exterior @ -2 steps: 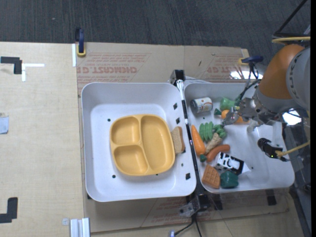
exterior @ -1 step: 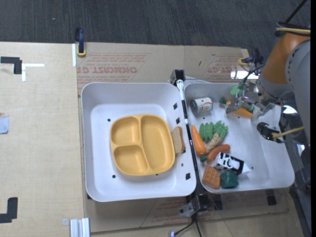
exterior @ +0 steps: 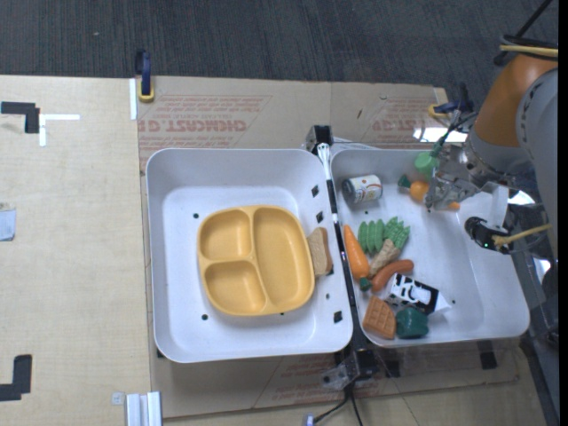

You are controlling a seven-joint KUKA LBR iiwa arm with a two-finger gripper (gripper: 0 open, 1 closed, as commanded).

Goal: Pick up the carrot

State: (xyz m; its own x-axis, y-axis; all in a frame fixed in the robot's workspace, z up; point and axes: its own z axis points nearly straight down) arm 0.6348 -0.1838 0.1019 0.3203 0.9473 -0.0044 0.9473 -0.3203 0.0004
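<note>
The carrot (exterior: 355,252) is an orange tapered piece lying lengthwise along the left wall of the right bin (exterior: 479,282), beside green pea pods (exterior: 383,234). My gripper (exterior: 440,201) hangs low over the far right part of that bin, well to the right of and beyond the carrot. A small orange item (exterior: 419,190) lies just to the gripper's left. Nothing of the carrot is near the gripper.
The right bin also holds a small can (exterior: 362,188), a sausage (exterior: 392,273), a waffle piece (exterior: 379,318), a dark green item (exterior: 413,325) and a black-and-white item (exterior: 414,292). The left bin (exterior: 169,238) holds a yellow divided plate (exterior: 256,260) and a bread slice (exterior: 320,251).
</note>
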